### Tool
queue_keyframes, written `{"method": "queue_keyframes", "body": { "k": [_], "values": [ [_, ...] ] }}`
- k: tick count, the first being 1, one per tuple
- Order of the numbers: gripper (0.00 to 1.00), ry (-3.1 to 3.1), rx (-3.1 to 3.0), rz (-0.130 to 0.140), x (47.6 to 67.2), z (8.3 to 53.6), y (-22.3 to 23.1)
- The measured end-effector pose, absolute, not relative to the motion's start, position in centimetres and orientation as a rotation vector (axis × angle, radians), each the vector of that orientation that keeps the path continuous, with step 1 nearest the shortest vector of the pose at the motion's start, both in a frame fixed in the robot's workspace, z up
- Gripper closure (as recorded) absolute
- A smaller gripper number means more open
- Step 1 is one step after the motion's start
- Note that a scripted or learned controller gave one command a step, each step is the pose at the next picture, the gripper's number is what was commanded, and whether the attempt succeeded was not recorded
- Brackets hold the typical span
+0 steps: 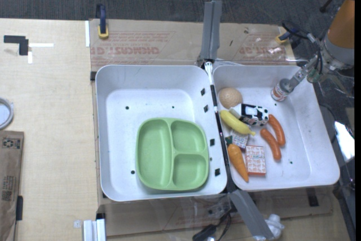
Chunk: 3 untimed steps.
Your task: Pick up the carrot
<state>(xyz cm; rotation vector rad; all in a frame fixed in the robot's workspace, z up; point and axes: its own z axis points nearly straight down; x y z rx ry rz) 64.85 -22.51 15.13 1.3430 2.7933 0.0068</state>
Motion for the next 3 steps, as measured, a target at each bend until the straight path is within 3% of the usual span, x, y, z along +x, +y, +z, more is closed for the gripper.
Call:
{"method": "queue_keyframes", "body": {
  "k": [1,2,3],
  "values": [
    [1.00,2.715,1.476,0.011,66.3,13.6,-20.5],
    [1.00,2.926,1.125,-0.001,66.0,21.6,-20.1],
    [1.00,2.922,1.122,0.000,66.1,22.6,-20.1]
  ]
}}
